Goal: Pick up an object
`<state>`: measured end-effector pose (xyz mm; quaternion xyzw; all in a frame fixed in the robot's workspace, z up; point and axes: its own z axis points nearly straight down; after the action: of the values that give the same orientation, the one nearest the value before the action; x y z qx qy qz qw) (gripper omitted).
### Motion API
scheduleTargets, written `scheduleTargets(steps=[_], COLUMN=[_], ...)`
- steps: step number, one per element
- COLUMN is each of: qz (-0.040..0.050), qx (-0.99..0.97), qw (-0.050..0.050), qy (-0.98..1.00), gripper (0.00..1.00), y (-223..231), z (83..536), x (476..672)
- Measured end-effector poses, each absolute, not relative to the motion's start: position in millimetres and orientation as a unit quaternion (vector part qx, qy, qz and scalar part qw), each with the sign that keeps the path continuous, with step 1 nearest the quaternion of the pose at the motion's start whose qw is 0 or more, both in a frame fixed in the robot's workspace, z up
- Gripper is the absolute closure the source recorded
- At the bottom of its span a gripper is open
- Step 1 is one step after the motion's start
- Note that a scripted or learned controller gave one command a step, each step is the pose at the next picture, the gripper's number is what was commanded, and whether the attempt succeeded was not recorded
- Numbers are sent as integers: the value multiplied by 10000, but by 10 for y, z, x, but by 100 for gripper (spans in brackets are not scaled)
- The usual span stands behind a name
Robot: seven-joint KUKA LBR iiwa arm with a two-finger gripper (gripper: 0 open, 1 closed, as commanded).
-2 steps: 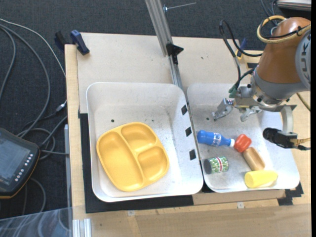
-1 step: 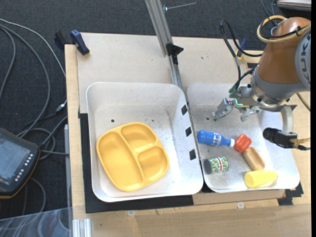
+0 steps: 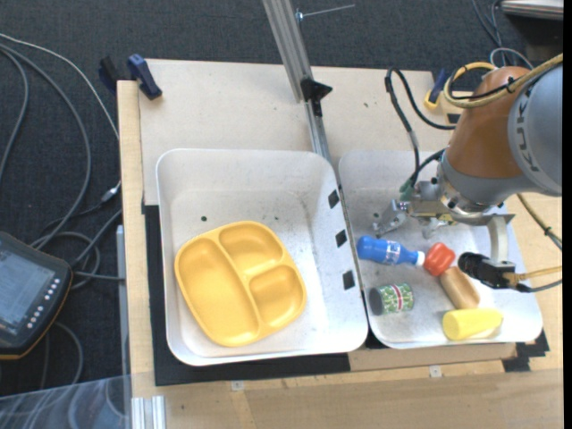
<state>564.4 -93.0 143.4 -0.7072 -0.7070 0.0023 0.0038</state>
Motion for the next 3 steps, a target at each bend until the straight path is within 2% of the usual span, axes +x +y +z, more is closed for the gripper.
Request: scheduleTargets(steps=[1, 2, 3], qz=[20, -10, -20], qx=[-7072, -7069, -7064], qw=[35, 8, -18], qy=[-7071, -7073, -7078], gripper=[0, 100, 100], y=[-922, -917, -847], z=[904, 1048, 1521], x=[5629, 5653, 5617])
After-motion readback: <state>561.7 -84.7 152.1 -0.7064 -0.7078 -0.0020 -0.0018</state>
